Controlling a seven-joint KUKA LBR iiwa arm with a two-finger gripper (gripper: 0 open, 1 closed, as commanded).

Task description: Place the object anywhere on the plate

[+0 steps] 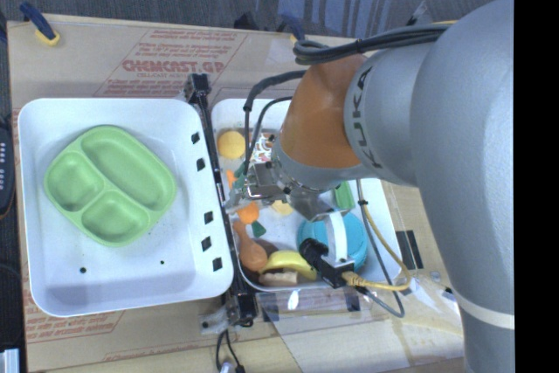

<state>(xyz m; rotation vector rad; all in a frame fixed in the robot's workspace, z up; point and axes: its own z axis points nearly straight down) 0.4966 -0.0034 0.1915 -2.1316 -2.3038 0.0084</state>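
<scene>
We see the green plate [109, 183], split into three compartments, lying in the left bin [35, 275] with nothing on it. The arm [419, 118] reaches down into the right bin [229, 111], and its pincer [249, 192] sits low among the toys there; we cannot tell how it stands, since the wrist hides much of it. An orange piece [249, 212] lies just beside the pincer. A yellow ball [231, 143] rests near the bin's far end, a banana [291, 261] and a brown piece [253, 254] near its front, and a blue cup [341, 242] just under the arm. Both bins sit on the counter [131, 57].
</scene>
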